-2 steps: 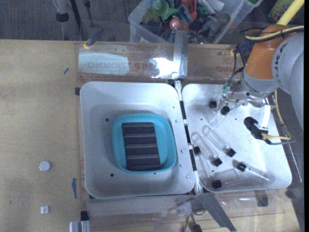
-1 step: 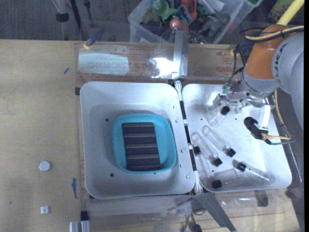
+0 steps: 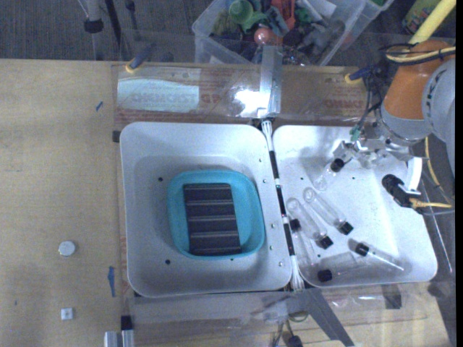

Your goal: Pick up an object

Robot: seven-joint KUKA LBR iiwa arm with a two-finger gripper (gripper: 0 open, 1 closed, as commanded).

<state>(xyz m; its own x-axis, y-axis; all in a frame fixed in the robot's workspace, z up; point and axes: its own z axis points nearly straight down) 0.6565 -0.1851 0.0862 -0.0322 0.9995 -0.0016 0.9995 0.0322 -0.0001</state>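
Camera view has the front rim of the right bin (image 3: 416,262) nearest me. A small black thing (image 3: 324,274), perhaps a cap, sits there, with a thin tube (image 3: 376,254) lying slantwise just behind it. Further back, two clear vials (image 3: 318,219) lie side by side, near each other, their black caps toward me. Level with them in the left bin (image 3: 134,194), a blue tray (image 3: 251,215) holds a dark ridged block (image 3: 211,219), well apart from the arm. Further back again, the claw (image 3: 354,150) hangs low over the far part of the right bin. One more vial, the far vial (image 3: 335,165), lies just beside it. I cannot tell whether the claw is released or clenched, nor whether it touches the far vial. I take that one as the likely pick. My worry is its shape: round, clear and probably slick, so an off-centre squeeze could send it rolling or squirting out across the smooth bin floor. Glare on the white plastic could also hide its outline and throw off the descent. Beyond the bins stands a tub (image 3: 210,22) of coloured clutter.
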